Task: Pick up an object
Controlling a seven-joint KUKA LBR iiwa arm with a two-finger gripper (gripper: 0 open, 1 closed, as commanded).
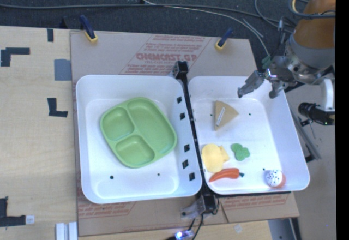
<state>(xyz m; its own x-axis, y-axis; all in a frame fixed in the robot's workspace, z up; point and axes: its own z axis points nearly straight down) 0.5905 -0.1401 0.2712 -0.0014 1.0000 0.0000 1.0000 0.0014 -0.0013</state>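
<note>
**Gripper above the right bin's far corner, nothing between the fingers**

Two white bins side by side on a cardboard sheet (163,53). Left bin (90,91) — one green divided plate (138,131), lying flat near the centre. Right bin (283,135) — five small objects: tan wedge (223,114) toward the far side; yellow piece (214,156) near the divider; green piece (240,151) just beside it; red-orange carrot-like piece (224,175) just in front of the yellow one; white-and-orange ball (274,178) in the near right corner. Gripper (263,85) over the far right part of the right bin, fingers spread apart and holding nothing, well apart from the wedge. Orange band visible above the wrist.
</note>
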